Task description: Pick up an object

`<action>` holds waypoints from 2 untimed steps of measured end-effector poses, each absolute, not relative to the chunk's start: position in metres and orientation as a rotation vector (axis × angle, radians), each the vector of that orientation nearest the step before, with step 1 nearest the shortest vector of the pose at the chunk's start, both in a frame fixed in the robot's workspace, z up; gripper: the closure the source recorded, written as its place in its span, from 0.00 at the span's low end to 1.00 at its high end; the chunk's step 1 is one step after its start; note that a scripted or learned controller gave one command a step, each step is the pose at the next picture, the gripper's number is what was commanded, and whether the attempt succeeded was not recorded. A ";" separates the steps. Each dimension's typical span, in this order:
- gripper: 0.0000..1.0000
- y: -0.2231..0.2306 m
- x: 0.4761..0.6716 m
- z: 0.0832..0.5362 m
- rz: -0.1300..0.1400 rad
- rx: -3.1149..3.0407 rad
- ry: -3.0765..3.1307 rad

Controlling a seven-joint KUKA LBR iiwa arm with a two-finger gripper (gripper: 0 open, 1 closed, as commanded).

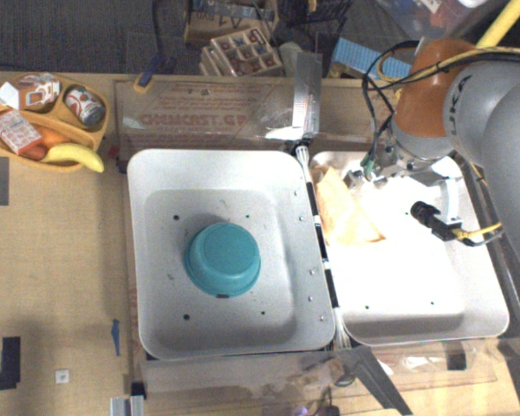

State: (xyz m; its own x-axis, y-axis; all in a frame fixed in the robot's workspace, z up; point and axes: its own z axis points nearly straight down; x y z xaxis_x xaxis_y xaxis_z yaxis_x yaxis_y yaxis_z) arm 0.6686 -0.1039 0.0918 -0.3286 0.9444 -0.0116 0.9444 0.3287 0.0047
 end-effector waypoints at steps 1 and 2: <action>0.00 -0.101 0.601 0.139 0.001 1.822 2.559; 0.00 -0.099 0.546 0.089 0.009 1.692 2.637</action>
